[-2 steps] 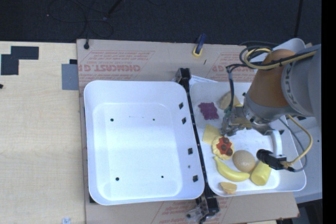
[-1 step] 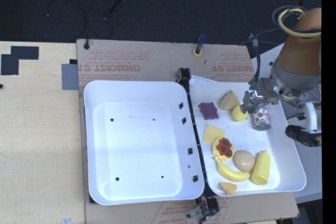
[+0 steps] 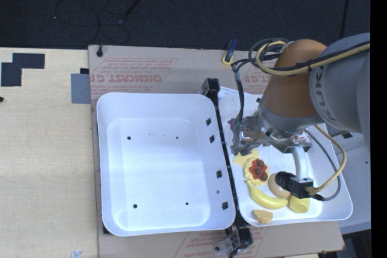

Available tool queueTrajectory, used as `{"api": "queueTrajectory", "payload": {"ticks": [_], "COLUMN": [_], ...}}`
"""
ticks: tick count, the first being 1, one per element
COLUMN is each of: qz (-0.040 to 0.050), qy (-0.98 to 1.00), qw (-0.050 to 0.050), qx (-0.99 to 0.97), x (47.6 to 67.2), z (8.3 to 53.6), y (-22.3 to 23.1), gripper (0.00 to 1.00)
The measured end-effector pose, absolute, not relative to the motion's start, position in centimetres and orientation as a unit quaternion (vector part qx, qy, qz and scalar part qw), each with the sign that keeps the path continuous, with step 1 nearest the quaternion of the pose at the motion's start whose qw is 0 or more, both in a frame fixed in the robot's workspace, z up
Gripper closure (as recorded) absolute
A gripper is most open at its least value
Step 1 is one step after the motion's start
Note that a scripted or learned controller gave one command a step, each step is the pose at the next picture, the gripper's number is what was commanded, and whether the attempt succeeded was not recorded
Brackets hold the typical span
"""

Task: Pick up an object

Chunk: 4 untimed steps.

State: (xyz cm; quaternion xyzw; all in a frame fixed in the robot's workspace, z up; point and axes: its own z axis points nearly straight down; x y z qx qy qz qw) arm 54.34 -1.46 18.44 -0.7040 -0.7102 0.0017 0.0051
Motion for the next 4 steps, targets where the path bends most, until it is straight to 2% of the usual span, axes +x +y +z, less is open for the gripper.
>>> {"api": "queueTrajectory", "payload": {"ticks": [1,2,3,4], "qz": [-0.0019,0.003,-0.0079,0.0019], "qy": [-0.712,-0.71,-0.708,-0.709], "qw": [0.003,0.004,-0.004,0.0], "qx": [-0.702,-0.704,-0.706,-0.705], "x": [60.8,56.8,62.9,62.5], "z": [17.3,13.8,29.6,28.5], "y": [13.0,21.1,23.9,23.8], "gripper": [1.0,1.0,1.0,0.0]}}
